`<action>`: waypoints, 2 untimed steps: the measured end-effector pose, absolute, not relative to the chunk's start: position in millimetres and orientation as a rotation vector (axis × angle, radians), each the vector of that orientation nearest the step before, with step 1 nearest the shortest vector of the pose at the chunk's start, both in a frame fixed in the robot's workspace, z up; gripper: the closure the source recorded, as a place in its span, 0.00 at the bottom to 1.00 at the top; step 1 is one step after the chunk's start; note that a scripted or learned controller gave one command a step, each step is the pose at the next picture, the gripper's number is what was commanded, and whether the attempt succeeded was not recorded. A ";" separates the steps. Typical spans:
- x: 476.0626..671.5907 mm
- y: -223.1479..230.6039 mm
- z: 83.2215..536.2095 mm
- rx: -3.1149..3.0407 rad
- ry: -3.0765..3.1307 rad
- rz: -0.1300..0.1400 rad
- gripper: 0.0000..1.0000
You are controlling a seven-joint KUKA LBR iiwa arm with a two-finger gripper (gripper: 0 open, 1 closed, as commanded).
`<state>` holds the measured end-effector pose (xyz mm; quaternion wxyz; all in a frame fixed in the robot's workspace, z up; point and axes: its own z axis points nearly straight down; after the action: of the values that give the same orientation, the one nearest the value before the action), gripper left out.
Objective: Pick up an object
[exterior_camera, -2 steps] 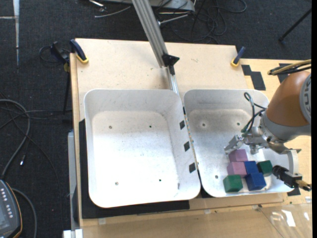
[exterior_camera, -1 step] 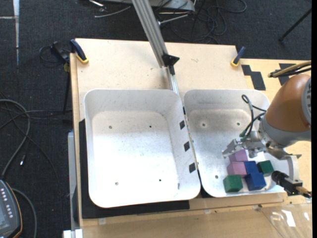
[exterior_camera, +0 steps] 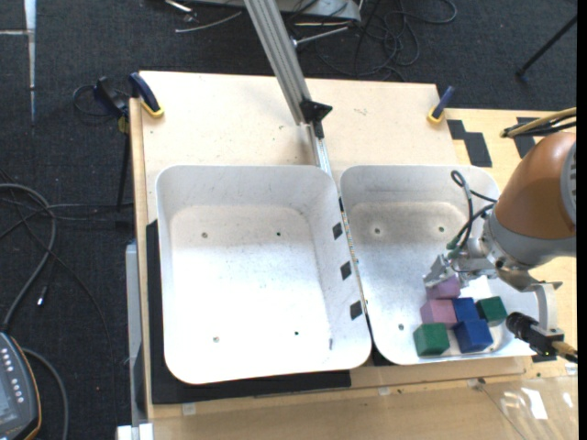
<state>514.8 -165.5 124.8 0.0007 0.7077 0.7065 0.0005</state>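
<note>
Where blocks [exterior_camera: 456, 319] crowd near rim [exterior_camera: 440, 356] — fingers [exterior_camera: 442, 271] beside

We see two white bins side by side on the surface [exterior_camera: 238, 117], and the right bin [exterior_camera: 394, 200] holds a cluster of blocks in its near right corner: two purple blocks [exterior_camera: 440, 301], two blue blocks [exterior_camera: 470, 324] and two green blocks [exterior_camera: 431, 340]. The claw [exterior_camera: 447, 271] hangs low over the purple ones.

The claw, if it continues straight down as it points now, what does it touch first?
Probably the purple block directly under the claw, though depth is hard to judge from this slanted view.
</note>
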 end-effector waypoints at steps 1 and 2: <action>497.0 -109.6 131.9 2.203 2.216 0.016 1.00; 502.9 -44.9 198.9 2.207 2.230 0.011 1.00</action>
<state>502.9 -44.9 198.9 0.0021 0.7035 0.7107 0.0034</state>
